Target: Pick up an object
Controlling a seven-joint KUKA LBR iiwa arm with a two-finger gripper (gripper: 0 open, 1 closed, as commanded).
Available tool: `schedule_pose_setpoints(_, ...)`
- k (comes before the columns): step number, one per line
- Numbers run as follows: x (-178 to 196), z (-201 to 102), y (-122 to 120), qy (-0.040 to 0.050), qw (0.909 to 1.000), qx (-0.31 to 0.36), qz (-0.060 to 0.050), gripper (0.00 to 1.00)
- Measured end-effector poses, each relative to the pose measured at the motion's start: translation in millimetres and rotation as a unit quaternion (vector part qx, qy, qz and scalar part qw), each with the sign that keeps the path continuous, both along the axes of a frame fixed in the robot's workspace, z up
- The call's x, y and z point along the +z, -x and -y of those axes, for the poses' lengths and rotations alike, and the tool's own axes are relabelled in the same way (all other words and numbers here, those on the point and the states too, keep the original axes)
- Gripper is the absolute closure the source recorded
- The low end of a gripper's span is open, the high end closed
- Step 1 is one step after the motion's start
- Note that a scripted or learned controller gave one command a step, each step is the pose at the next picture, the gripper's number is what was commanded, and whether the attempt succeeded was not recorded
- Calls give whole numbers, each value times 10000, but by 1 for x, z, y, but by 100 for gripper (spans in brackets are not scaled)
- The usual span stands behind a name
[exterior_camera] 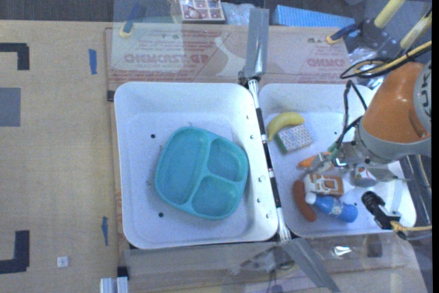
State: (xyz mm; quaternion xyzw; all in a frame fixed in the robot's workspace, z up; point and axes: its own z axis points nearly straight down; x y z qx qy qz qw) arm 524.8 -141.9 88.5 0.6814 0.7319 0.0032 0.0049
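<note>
The right bin [322, 96] holds a yellow banana [285, 123], a grey patterned packet [295, 138], a small orange piece [308, 162], a brown-and-white carton [324, 184], a brown sausage [304, 200] and a blue bottle [337, 209] with a white cap. My gripper [335, 161] hangs low over the middle of this bin. It sits just above the carton and beside the orange piece, and nothing can be made out in its grasp. The grey wrist and orange band [394, 110] hide the bin's right part.
In the left bin [137, 106] lies a teal divided plate [201, 172]. Clear panels and cardboard stand behind both bins. A metal divider [263, 147] runs between the bins. The bench top spreads out to the left.
</note>
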Motion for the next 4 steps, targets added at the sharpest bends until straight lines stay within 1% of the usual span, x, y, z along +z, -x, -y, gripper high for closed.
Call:
schedule_pose_setpoints(1, 0, -34, 5, 10, 9877, 1563, -14, 0)
schedule_pose_setpoints(2, 11, -33, 3, 13, 9880, 1541, 11, 100)
schedule_pose_setpoints(3, 11, -33, 3, 12, 9880, 1542, 11, 0)
schedule_pose_setpoints(4, 0, -41, -49, -1, 9996, -297, -20, 0)
